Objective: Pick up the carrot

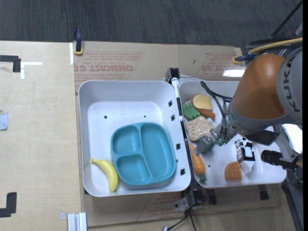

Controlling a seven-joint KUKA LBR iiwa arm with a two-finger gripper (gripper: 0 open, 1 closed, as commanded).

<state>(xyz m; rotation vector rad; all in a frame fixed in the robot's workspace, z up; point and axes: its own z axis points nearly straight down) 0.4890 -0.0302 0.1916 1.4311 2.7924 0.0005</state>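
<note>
The carrot [198, 163], orange and tapered, lies against the right bin's [269, 178] left wall. The gripper [208, 143] hangs just above it; its state cannot be determined. A textured tan cracker [198, 128], green piece [190, 111] and sandwich [203, 104] crowd nearby. The left bin [91, 129] holds a smooth teal divided tray [143, 153] and a curved banana [109, 173].

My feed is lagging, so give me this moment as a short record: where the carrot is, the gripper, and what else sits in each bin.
carrot: orange toy carrot, right white bin, by its left wall
gripper: gripper just above the carrot, grip unclear
right bin, other: waffle-textured cracker, green leafy piece, small orange bread slice
left white bin: teal divided plate, yellow banana
</note>
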